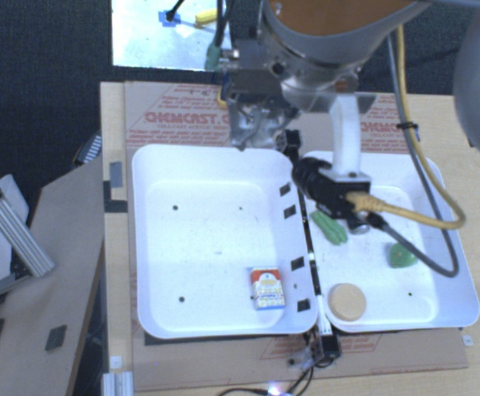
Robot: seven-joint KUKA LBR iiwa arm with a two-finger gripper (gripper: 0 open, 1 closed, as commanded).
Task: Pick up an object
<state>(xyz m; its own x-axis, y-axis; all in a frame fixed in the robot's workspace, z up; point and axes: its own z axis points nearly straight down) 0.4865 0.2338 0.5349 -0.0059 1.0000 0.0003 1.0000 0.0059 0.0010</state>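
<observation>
**Arm over the bins, four things lying loose**

The arm comes in from the upper right of the frame and fills the top centre, its orange band showing above the grey wrist. The tool hangs at the upper edge of the left bin, near the divide between the two bins. It is a blur of metal parts against the printed board behind, and whether it is open or closed cannot be told. Nothing can be made out between its tips.

A white bracket drops from the wrist over the right bin, ending in a black block with a yellow cable and a dark cable looping out to the right.

In the left bin, a small red and white box lies flat in the lower right corner, close to the divide. The rest of that bin shows bare white floor with a few dark dots.

In the right bin, a long green piece lies tilted just below the black block, near the upper left of the bin. A small green lump sits toward the middle right, next to the dark cable. A tan round disc rests in the lower left corner, just across the divide from the box.

All four things lie well apart from the tool. Both bins sit on the wooden bench.
</observation>
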